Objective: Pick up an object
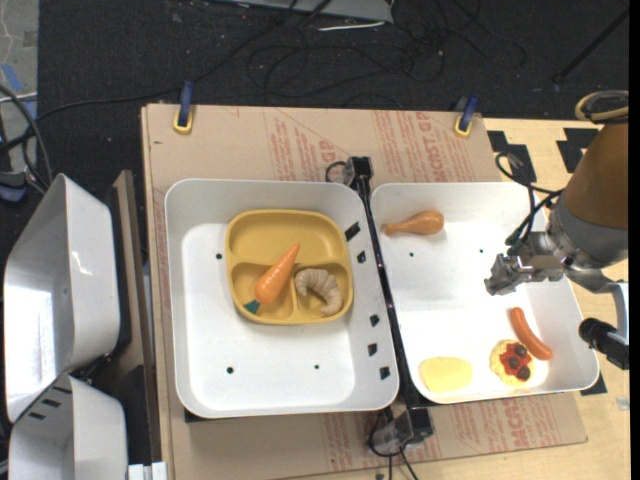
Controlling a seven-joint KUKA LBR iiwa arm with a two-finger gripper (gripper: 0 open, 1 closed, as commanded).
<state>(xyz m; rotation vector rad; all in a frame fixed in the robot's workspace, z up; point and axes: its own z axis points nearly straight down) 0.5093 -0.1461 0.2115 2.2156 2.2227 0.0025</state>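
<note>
end effector [505, 276] over right bin [470, 298], above sausage [530, 333]; carrot [277, 273], shrimp [320, 288] in yellow tray [290, 228], left bin [200, 368].

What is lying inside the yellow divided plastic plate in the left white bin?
The yellow divided plate holds an orange toy carrot lying across its divider and a pale curled toy shrimp in the lower right compartment. A small dark bit peeks out at the carrot's lower end; the rest is covered.
</note>
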